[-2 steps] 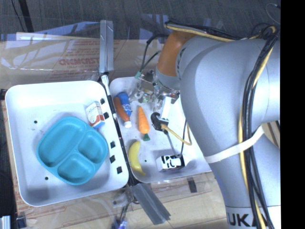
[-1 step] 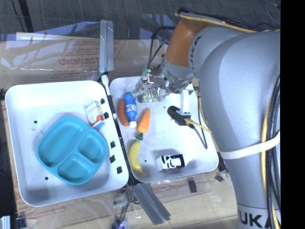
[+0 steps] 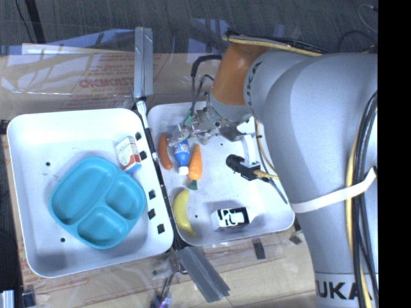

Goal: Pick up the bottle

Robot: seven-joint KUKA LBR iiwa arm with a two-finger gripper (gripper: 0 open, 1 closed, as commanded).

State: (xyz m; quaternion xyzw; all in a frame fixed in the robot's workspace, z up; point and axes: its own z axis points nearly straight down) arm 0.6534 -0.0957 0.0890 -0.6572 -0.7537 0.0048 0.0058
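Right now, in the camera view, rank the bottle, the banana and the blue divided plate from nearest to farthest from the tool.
1. Bottle: right bin, just below the tool, between the sausage and the carrot.
2. Banana: same bin, near its front-left corner.
3. Blue divided plate: left bin, across the divider.

Both bins [image 3: 38, 172] are white. In the left bin lies a bright blue tray [image 3: 96, 201] with three sections. At its 1 o'clock sits a small white carton [image 3: 127, 153] with red and blue marks. In the right bin, the bottle [image 3: 182, 155] is white and blue. An orange carrot [image 3: 195, 163] lies at its 3 o'clock and a red-brown sausage [image 3: 166, 153] at its 9 o'clock. The banana [image 3: 183, 212] is yellow. A black and white box [image 3: 231, 217] lies at the banana's 3 o'clock. The arm [image 3: 308, 133] is grey with an orange band [image 3: 232, 76].
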